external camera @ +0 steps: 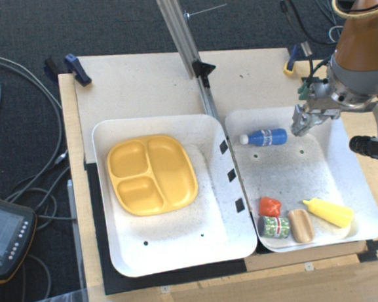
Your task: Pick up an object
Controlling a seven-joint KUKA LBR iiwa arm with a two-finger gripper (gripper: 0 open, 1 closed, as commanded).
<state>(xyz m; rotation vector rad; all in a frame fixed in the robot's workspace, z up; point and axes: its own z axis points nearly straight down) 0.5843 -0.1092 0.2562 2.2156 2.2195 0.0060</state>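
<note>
Here the blue bottle [265, 138] serves as the landmark; it lies on its side near the far edge of the right bin [348, 166], white cap toward the left bin [107, 187], and the gripper [300, 125] hangs just beside its base end with nothing between its tips, though how wide it is parted I cannot tell. That placement suggests the bottle is the chosen target, since it lies alone and easy to reach; the yellow mustard bottle [329, 212], hot dog [301, 226], green can [275, 226] and red piece [269, 206] crowd together well away from the bottle at the near edge; the yellow divided plate [152, 174] lies across the divider from the bottle.
</note>
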